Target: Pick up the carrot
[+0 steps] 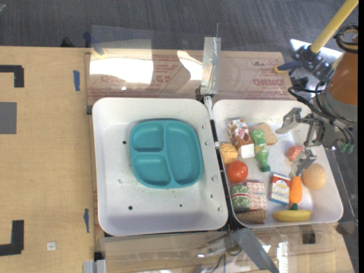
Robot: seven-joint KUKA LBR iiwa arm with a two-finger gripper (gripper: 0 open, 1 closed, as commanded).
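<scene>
Two white bins [108, 169]; one teal plate [166, 153]; one carrot [295, 189], one banana [292, 214], one tomato [238, 170], one green bottle [261, 149].

You see the arm [346, 78] cut off at the picture's right edge. Its wrist hides part of the right bin's [335, 209] far rim. Carton [279, 189] labels are too small to read.

Orange carrot [295, 190] with green top, yellow banana [292, 215], red tomato [238, 170], teal tray [166, 153], 2 white bins [108, 169]

Orange carrot [295, 190] stands roughly upright near the right bin's front.
</scene>
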